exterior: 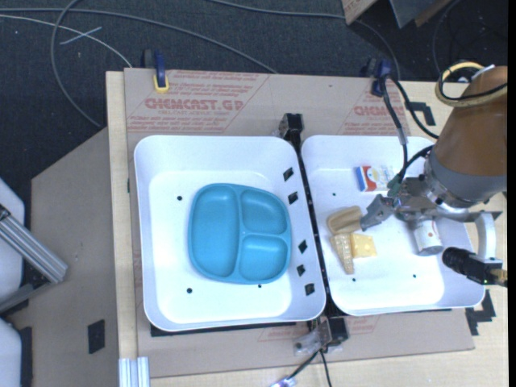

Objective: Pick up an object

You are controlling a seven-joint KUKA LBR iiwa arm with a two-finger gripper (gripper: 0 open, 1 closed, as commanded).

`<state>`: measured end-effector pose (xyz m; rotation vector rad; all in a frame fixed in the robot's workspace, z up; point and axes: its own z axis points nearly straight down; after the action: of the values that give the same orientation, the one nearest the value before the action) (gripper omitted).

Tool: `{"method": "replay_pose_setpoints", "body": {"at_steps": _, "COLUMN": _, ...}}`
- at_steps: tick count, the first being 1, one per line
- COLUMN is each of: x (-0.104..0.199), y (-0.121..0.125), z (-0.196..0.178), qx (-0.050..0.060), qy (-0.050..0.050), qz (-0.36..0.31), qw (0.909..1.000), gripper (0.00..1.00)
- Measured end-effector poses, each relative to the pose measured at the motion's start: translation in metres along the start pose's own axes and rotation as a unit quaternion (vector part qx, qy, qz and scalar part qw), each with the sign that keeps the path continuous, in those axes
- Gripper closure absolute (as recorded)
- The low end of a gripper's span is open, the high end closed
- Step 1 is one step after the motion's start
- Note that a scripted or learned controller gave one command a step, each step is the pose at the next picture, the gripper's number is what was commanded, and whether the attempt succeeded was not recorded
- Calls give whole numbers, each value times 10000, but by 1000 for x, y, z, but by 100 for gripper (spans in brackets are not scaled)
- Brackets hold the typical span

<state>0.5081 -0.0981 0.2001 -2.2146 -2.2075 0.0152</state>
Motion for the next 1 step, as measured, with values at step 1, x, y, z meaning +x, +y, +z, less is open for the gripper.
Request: {"method": "replay_pose_setpoints", "body": {"at_steps": 1, "x": 0, "y": 3, "z": -7, "qx": -75, "qy": -8, "qz": -17, "qw": 10000, "gripper": 0}}
